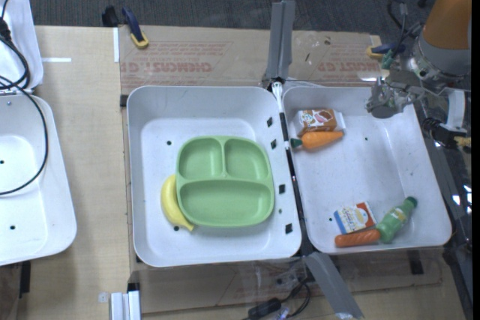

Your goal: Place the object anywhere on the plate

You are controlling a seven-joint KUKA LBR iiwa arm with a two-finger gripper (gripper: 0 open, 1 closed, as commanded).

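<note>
Step in hand: approach, nothing picked yet. Gripper (382,105) hovers over the far right corner of the right bin (390,183); fingers' state cannot be told. Candidate object: toy carrot (322,139), orange, tapered, lying at the bin's far left beside a small snack packet (316,118). Target: green divided plate (225,182), left bin, banana (174,204) touching its left rim. Next: descend, grasp, carry left.
</note>
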